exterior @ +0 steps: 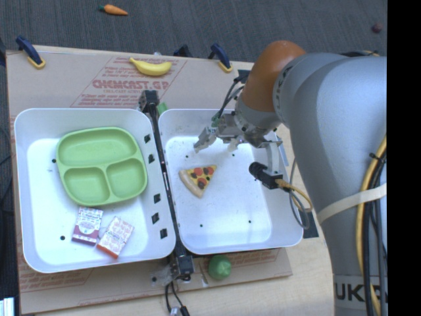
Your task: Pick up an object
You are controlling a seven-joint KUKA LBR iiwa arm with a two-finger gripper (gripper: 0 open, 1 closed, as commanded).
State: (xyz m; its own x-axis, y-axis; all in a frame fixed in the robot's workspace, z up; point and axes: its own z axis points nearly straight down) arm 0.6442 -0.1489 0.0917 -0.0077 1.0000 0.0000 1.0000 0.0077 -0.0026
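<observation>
The gripper [218, 139] hangs over the upper part of the right bin [260, 232], fingers spread apart, one reaching out toward the left, the other just beside it. There's nothing between them, just the white bin floor underneath. Just below and a little left lies the pizza slice [198, 179], flat on the floor of the right bin, clear of the fingers. Its long axis runs on a slant: the narrow tip points up and right, the wide crust end sits at the lower left, near the divider [161, 176] between the bins.

Across that divider, the left bin [29, 242] carries a green sectioned plate [100, 164] in its upper half, and below it two small packets [102, 232] side by side, tilted a bit.

Outside the bins, a banana [151, 65] rests on the cardboard [92, 84] behind them, a green ball [220, 266] sits at the front edge just under the right bin, and a carrot [115, 9] lies well off on the dark floor. Blue clamps [30, 51] grip the cardboard's back edge.
</observation>
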